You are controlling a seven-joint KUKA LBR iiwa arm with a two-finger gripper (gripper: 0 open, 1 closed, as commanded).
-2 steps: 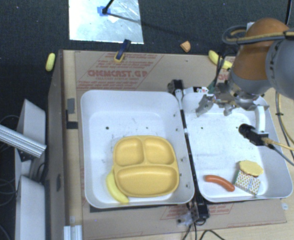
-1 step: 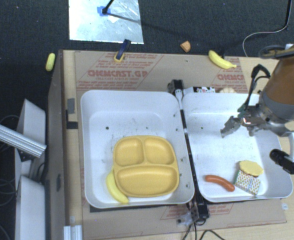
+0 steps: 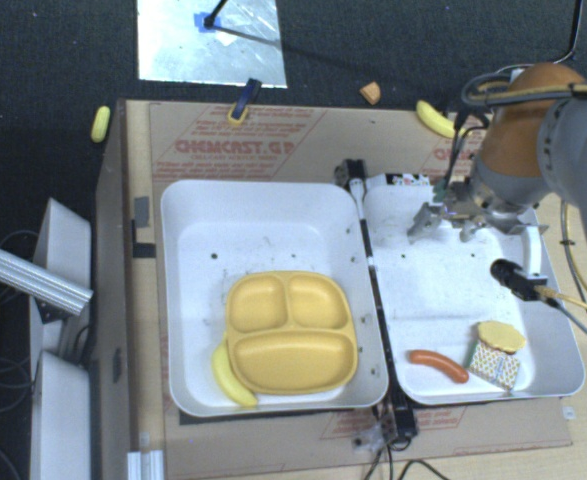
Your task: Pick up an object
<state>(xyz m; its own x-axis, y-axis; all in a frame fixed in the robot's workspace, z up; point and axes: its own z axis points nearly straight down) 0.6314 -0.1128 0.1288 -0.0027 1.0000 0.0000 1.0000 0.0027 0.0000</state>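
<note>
Hovering over the right bin's (image 3: 563, 363) far edge, gripper (image 3: 443, 218) jaws apart and holding nothing; sausage (image 3: 438, 365) near its front edge looks light, smooth, likely rolls, so grab mid-length across the narrow side.

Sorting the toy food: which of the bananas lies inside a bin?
The banana beside the yellow divided plate in the left bin; the others lie outside.

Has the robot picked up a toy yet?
Not yet. The gripper hangs over the back of the right bin with no toy seen between its fingers. The orange hot dog and the little jar lie at the bin's front. It has yet to reach one, grab it and lift.
</note>
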